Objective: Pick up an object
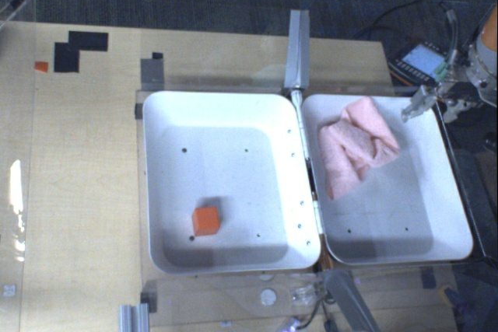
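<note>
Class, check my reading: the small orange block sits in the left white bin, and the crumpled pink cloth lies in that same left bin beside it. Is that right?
Not quite. The small orange block does sit in the left white bin, but the crumpled pink cloth lies in the right white bin, in its upper left part, as the camera view shows.

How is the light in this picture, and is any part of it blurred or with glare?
In the camera view, light is soft and even; the orange block casts a faint shadow in the left bin; a bright glare streak lies on the bench at left; the gripper at the right bin looks slightly blurred.
</note>
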Available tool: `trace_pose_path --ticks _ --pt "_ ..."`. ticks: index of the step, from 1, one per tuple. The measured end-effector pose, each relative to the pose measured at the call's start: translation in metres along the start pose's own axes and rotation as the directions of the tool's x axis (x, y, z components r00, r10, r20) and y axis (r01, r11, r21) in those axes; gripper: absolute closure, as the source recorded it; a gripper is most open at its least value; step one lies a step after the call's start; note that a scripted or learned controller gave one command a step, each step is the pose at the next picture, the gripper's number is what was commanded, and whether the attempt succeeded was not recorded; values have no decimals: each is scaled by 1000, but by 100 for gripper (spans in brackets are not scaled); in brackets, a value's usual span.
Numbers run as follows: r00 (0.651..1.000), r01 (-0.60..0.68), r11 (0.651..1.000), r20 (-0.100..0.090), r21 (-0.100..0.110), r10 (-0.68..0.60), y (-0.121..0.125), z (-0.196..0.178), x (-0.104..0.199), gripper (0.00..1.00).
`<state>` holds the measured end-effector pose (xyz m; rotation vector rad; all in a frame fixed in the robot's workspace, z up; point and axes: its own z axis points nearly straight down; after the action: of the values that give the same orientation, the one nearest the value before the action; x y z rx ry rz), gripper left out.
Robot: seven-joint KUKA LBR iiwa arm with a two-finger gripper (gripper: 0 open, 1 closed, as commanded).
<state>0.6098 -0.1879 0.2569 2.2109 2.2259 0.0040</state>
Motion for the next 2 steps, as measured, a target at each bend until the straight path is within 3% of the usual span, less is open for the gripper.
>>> trace_pose_path --ticks 1,2 --pt "997 -84 997 0 0 84 44 147 1 0" --pt "999 47 999 2 -10 -47 33 165 7 0"
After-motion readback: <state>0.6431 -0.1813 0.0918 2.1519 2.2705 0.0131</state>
